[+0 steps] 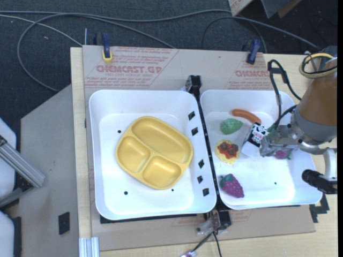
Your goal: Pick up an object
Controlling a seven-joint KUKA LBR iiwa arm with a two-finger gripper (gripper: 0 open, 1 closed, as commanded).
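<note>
Purple grapes (231,186) sit at right bin's (257,197) near edge. Yellow divided plate (154,152) in left bin (102,143). Gripper (266,145) low mid-bin by a black-and-white toy (257,133); finger state: can't tell. Farther: pizza toy (227,150), green lump (231,126), sausage (245,114).

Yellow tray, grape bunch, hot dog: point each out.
Yellow tray (154,151): camera view, centre ridge where its compartments meet.
Grape bunch (232,186): camera view, middle of the purple cluster.
Hot dog (245,114): camera view, mid-length of the orange sausage.
</note>
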